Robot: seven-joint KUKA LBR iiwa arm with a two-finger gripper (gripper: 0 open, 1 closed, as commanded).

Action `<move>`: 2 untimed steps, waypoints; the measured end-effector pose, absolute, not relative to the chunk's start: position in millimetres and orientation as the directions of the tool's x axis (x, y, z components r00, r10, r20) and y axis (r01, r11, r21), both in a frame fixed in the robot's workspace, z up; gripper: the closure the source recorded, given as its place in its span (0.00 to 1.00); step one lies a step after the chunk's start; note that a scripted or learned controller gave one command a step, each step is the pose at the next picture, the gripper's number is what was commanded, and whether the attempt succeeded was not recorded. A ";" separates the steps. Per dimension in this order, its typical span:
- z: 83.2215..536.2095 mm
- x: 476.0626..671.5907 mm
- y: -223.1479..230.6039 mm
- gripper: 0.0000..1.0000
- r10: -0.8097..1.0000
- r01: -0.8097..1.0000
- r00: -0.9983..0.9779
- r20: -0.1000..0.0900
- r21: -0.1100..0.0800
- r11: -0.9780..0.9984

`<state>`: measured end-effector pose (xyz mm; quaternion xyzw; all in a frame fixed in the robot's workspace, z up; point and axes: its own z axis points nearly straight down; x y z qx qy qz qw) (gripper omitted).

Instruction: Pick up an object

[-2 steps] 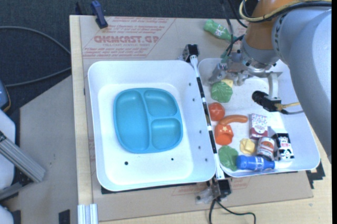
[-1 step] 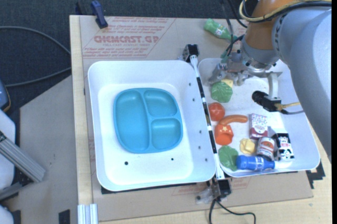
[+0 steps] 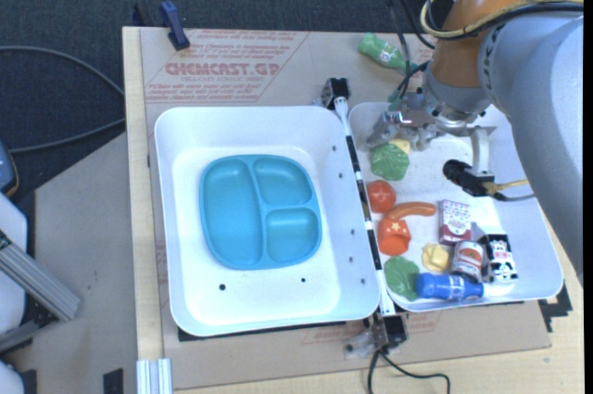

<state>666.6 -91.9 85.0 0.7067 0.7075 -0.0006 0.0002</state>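
1. Two shallow white bins: left bin (image 3: pixel 185 290), right bin (image 3: pixel 542 276), touching along one edge.
2. One smooth blue plate (image 3: pixel 262 209), three compartments, in the left bin.
3. Right bin: about nine small toys, incl. green lettuce (image 3: pixel 390 161), red tomato (image 3: pixel 381 194), blue bottle (image 3: pixel 448 286).
4. One gripper (image 3: pixel 408 128) low at the right bin's far end, just above the lettuce; finger state can't tell.

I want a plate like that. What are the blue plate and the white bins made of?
The blue divided plate looks like smooth matte plastic: even colour, soft moulded ridges. The left white bin and right white bin seem glossy thin plastic, with rounded corners and light sheen. Probably, not certainly.
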 end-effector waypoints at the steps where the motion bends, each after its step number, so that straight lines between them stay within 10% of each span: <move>1: 84.9 666.5 -92.4 0.00 1.000 1.000 -0.001 -0.001 -0.001 0.001; 2: 84.9 666.5 -92.3 0.00 1.000 1.000 -0.001 -0.001 -0.001 0.001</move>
